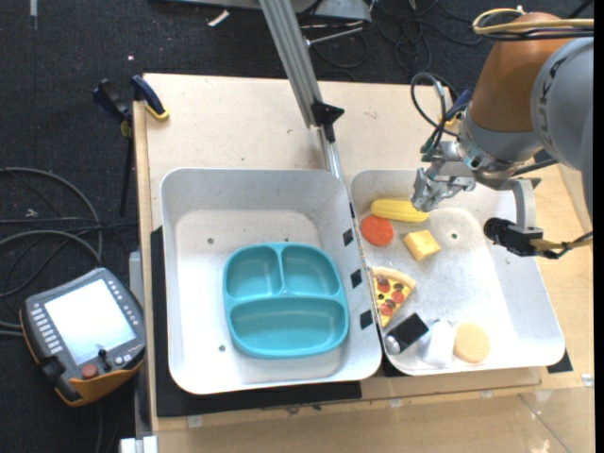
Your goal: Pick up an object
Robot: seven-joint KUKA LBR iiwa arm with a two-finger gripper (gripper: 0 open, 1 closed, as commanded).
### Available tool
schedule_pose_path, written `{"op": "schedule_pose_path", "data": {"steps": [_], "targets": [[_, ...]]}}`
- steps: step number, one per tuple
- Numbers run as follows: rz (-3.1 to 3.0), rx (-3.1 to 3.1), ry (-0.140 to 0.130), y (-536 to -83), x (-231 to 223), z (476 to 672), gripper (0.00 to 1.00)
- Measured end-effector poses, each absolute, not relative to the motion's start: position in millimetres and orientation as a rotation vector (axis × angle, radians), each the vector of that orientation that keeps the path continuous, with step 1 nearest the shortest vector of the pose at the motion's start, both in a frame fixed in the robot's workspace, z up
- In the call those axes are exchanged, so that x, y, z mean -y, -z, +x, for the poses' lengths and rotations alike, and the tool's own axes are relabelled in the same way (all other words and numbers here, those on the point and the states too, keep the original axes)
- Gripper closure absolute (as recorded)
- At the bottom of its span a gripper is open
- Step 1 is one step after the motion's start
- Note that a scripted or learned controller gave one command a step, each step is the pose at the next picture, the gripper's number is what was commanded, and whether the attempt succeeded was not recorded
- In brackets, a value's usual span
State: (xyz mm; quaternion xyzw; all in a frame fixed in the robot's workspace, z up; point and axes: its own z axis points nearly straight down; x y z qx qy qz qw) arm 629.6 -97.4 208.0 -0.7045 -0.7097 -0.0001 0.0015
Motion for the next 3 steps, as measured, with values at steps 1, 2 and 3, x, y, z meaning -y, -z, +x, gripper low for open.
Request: {"op": "schedule_pose_path", "data": {"steps": [1,2,3], "targets": [[-2.211,2.23,0.004,-220,41,629.8,1.0],[-2.209,2.229,0.001,-220,-20,613.7,1.0],[-2.21,2.231,0.004,-235,-79,601.4,1.0]]}}
